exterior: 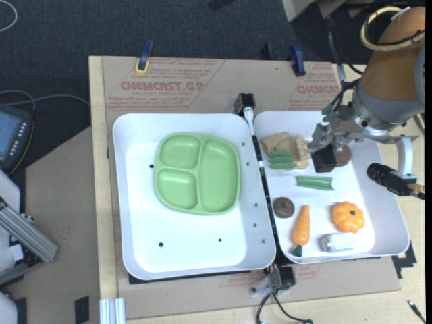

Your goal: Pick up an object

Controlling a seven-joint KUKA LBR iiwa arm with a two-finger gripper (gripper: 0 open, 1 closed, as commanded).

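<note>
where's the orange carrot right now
The orange toy carrot lies near the front of the right white bin, between the round brown piece on its left and the orange toy pumpkin on its right.

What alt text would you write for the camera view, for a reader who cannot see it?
A grey and orange robot arm reaches from the right, its gripper low over the right white bin, which holds a carrot, small pumpkin, green pods and other toy food. The left white bin holds a green divided plate.
</note>
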